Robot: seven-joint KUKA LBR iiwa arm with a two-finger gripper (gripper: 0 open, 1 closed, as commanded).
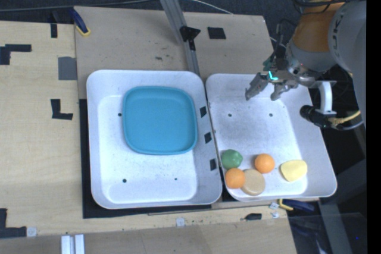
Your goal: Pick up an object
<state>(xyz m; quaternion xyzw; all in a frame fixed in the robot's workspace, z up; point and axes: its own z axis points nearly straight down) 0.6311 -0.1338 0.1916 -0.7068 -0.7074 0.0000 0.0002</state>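
My gripper point(262, 91) hangs over the far part of the right bin point(238, 87), its two fingers spread open with nothing between them. Well below it, along the bin's near edge, lie a green ball point(231, 159), an orange ball point(234, 178), a tan round piece point(253, 182), a second orange ball point(264, 163) and a yellow piece point(293, 170). These things sit close together, the tan piece touching the left orange ball.
The left bin point(104, 128) holds a blue square plate point(159, 119). A grey metal post point(172, 3) slants up from between the bins. Bare white floor lies in the right bin between the gripper and the objects.
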